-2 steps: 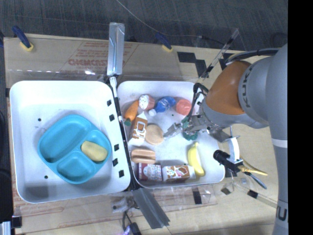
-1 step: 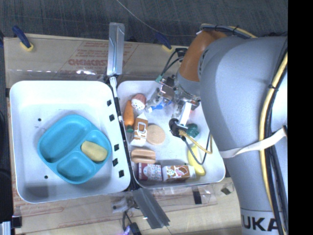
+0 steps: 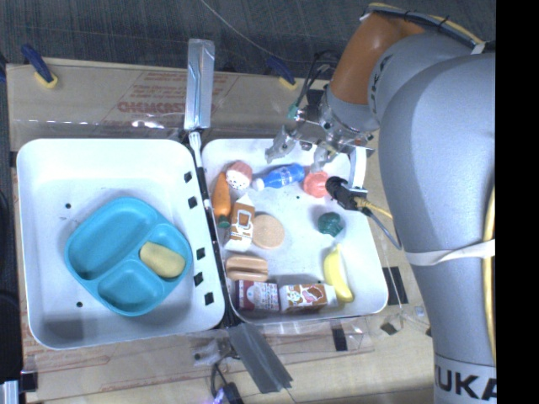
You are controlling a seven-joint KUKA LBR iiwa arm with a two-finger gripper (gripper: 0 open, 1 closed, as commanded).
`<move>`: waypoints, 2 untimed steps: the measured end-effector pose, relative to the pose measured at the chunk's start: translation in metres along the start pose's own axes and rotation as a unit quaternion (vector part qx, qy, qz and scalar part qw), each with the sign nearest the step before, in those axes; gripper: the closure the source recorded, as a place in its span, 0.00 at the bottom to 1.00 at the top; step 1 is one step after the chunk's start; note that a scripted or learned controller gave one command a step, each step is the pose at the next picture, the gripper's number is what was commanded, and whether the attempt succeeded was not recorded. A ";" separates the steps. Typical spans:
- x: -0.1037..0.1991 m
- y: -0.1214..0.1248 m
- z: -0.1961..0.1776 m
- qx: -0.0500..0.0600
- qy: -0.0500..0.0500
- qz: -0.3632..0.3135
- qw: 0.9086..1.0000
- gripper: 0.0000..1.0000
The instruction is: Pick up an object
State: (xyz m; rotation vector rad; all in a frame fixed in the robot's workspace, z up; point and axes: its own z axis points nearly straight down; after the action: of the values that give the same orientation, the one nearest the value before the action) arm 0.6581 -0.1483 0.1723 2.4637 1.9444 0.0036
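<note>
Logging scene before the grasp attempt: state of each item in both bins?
Blue compartment plate: flat in left bin, holding food.
Yellow potato-like lump: in plate's right compartment.
Blue plastic bottle: lying on its side.
Brown-and-white carton: lying flat along the front wall.
Yellow banana: lying flat.
Orange carrot: against the divider.

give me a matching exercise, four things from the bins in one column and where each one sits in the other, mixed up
Things:
1. yellow potato-shaped toy
2. banana
3. blue bottle
4. carrot

Places:
A. far end of the right bin, just under the gripper
B. on the blue divided plate in the left bin
C. right bin, against the wall it shares with the left bin
D. near right corner of the right bin, beside the long carton

Pairs: 1-B, 2-D, 3-A, 4-C
</note>
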 end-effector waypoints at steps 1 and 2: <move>-0.012 -0.078 0.067 0.000 0.000 -0.028 1.000 0.00; 0.026 -0.047 0.032 0.002 0.000 -0.098 0.995 0.00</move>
State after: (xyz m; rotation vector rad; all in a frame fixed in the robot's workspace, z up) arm 0.6182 -0.1124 0.1402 2.2637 2.1789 0.0001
